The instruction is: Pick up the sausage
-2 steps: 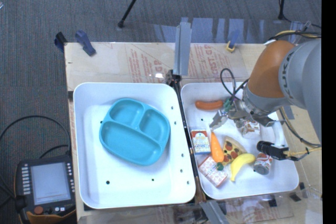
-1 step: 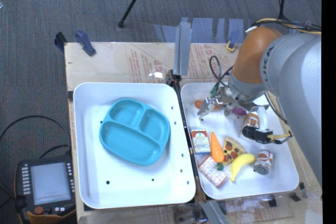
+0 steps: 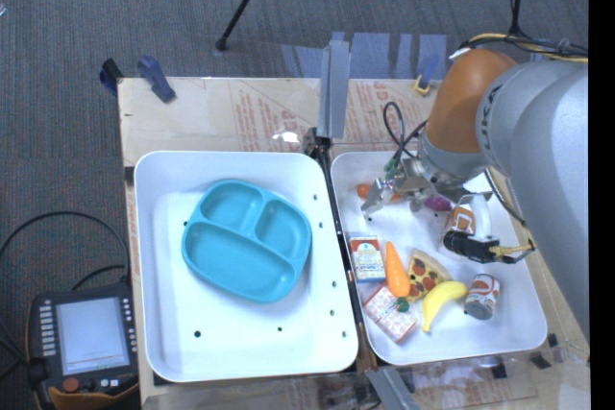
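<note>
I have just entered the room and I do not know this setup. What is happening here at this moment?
A grey robot arm reaches in from the right, and its gripper is low at the far end of the right bin, beside a reddish item whose kind I cannot tell. Toy foods lie there: a carrot, a banana, a pizza slice. The left bin holds a blue divided plate.

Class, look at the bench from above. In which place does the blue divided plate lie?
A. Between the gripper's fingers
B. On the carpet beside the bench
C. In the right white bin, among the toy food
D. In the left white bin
D: the blue divided plate lies flat in the left white bin, while the banana and carrot lie in the right white bin.
</note>
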Tool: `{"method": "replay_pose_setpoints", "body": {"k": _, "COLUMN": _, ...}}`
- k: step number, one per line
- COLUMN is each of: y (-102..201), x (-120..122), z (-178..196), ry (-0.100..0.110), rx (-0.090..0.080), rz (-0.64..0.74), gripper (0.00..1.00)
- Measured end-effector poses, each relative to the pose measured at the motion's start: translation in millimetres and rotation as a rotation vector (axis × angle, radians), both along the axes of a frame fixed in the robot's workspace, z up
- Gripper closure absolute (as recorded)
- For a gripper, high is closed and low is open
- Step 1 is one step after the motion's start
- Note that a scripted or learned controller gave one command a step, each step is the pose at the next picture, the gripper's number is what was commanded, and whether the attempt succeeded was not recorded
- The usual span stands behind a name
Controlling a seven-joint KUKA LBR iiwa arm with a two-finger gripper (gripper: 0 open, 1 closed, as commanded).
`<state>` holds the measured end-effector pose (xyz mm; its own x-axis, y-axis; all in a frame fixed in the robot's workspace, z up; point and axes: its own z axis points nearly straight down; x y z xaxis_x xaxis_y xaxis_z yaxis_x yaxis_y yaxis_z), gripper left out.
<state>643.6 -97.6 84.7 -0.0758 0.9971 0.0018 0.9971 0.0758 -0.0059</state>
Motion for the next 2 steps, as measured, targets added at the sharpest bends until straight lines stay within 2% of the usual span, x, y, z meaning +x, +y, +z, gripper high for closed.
{"method": "replay_pose_setpoints", "body": {"k": 2, "y": 0.0, "x": 0.0, "z": 0.0, "ry": 0.000, "rx": 0.000, "rz": 0.000, "gripper": 0.00}}
